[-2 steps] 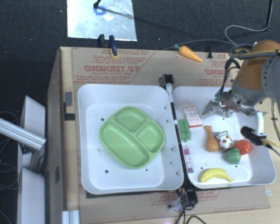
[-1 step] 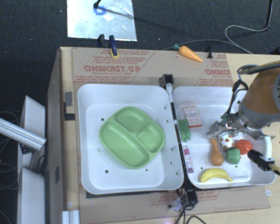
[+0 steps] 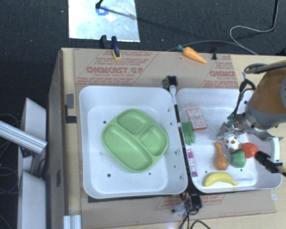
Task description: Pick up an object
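— Orange, red, green: the toys crowd together in the right bin (image 3: 200, 104), with the jaws (image 3: 231, 132) low over the small white one (image 3: 232, 140).
— Clamped on it?
— Cannot tell. Neighbours touch it, so a closing grip may nudge it aside or catch two.

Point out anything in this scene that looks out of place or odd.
One toy carrot lies outside both bins, on the bench's far edge, apart from the other items. In the right bin, the toys are bunched near the gripper, and the green plate in the left bin sits at a skew.
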{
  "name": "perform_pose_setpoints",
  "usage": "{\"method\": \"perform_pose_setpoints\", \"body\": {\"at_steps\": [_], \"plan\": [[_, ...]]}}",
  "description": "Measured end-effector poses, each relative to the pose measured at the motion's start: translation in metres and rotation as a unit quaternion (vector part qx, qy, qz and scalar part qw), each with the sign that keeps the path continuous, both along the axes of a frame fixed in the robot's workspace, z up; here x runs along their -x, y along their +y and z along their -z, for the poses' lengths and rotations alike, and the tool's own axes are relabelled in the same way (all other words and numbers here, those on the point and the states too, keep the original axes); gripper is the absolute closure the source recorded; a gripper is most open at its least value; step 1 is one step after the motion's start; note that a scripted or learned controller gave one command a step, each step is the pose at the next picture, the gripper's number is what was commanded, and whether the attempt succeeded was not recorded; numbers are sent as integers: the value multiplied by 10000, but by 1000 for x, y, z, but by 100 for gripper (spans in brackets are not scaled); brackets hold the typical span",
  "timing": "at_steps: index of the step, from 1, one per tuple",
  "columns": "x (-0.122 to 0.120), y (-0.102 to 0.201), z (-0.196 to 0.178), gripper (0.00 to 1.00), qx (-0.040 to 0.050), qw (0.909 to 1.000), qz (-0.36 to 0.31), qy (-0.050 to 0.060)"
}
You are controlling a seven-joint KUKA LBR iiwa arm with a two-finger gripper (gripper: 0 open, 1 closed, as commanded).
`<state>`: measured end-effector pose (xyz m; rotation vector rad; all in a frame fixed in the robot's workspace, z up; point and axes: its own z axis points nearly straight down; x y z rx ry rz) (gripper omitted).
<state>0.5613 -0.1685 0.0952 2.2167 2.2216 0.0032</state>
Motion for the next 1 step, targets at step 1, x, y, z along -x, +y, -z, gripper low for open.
{"method": "perform_pose_setpoints", "body": {"at_steps": [1], "plan": [[3,46,-117,100,0,10000,-9,-15]]}}
